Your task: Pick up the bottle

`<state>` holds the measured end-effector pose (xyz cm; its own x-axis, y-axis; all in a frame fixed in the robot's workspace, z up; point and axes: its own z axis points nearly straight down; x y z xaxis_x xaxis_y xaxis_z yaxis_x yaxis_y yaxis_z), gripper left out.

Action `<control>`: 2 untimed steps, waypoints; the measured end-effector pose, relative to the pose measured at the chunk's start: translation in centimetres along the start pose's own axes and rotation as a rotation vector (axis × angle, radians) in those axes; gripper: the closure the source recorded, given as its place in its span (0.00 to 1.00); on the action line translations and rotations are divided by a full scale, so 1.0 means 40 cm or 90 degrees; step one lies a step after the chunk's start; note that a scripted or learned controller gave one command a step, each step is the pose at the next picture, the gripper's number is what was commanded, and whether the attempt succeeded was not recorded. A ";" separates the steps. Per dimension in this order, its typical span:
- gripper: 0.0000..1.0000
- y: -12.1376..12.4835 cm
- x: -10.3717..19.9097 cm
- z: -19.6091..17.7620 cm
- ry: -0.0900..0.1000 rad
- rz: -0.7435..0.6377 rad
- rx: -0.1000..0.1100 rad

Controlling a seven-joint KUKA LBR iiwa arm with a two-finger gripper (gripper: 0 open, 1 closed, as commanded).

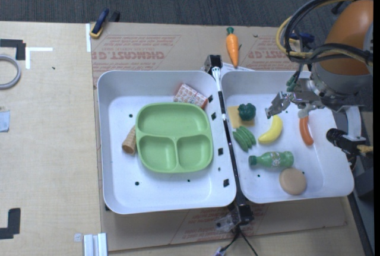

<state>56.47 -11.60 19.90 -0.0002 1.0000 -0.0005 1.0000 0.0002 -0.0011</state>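
The green bottle [271, 160] lies on its side in the right bin [332, 183], cap pointing left, between a yellow banana [271, 130] and a round tan bun [293, 181]. My gripper [291, 107] hangs over the upper middle of that bin, above and to the right of the bottle and well apart from it. Its fingers are spread open with nothing between them. An orange sausage [306, 130] lies just below the gripper's right side.
The right bin also holds broccoli [246, 111], a green pod-like vegetable [244, 138] and a yellow slice [233, 117]. In the left bin [113, 130] sit a green divided plate [175, 137], a cone [129, 141] and a small box [190, 94]. A carrot [232, 47] lies behind the bins.
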 end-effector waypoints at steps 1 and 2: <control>1.00 0.001 -0.001 -0.024 -0.001 0.000 0.000; 1.00 -0.125 0.101 -0.102 0.000 -0.179 0.000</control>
<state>51.47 -7.56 23.98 -0.2784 0.9605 -0.0003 0.9605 0.2784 -0.0008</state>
